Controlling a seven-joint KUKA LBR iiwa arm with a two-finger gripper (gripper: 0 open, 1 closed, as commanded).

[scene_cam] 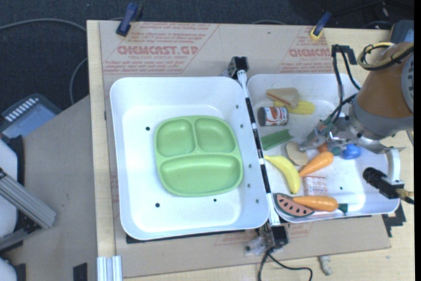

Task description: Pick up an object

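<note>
The right bin (368, 85) holds several toy foods. A carrot (316, 163) lies near its middle, with a banana (287, 172) to its left. A second carrot (320, 203) rests on a watermelon slice (291, 205) at the front. Further back are a green block (275, 139), a small can (273, 116), a sandwich piece (283, 97) and a yellow piece (304, 107). My gripper (320, 140) hangs low in this bin, just above the middle carrot and beside a tan disc (297, 156). A blue object (352, 153) lies to its right.
The left bin (131, 141) holds a green divided plate (198, 156). A metal divider (253, 141) runs between the two bins. The arm's orange band (385, 92) rises over the right bin's far side, with cables around it.
</note>
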